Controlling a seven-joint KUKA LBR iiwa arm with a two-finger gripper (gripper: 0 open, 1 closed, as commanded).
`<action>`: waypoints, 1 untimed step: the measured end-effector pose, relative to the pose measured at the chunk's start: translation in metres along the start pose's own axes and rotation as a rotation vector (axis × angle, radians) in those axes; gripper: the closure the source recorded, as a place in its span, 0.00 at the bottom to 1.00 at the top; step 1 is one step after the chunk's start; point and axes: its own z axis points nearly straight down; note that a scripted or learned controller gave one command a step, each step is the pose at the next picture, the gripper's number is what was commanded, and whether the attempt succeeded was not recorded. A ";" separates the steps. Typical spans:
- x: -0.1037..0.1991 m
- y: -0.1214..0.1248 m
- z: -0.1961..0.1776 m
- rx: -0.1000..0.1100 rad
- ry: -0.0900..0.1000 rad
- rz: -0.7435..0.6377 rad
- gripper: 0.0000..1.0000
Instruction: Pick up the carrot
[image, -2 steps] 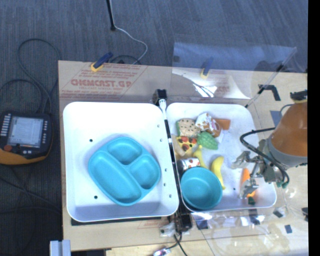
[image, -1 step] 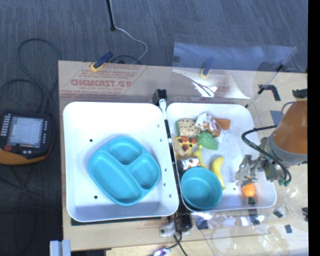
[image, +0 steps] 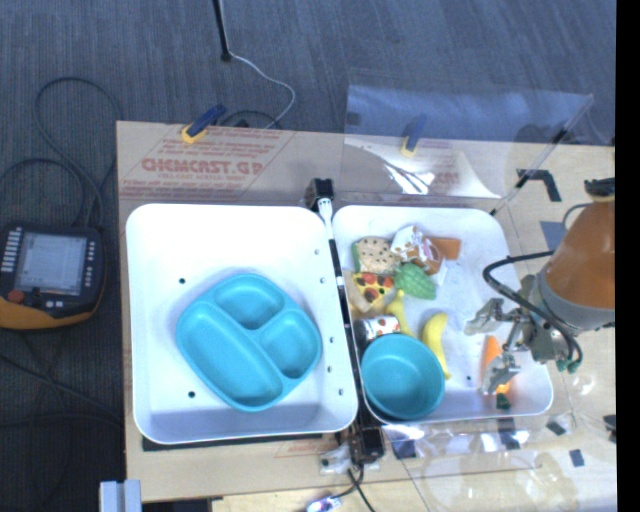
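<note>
The carrot is a small orange piece with a green end. It lies near the front right corner of the right bin, pointing toward the front wall. My gripper hangs low over the carrot's upper end. Its fingers are spread apart, one on each side of that end, and are not closed on the carrot. The gripper is open. The grey arm with its orange band reaches in from the right, over the bin's right wall.
The right bin also holds a blue bowl, a banana, a cookie, a green toy and other small food toys at the back. A blue divided plate lies in the left bin.
</note>
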 end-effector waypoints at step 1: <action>0.007 0.000 0.020 -0.007 0.010 0.156 0.00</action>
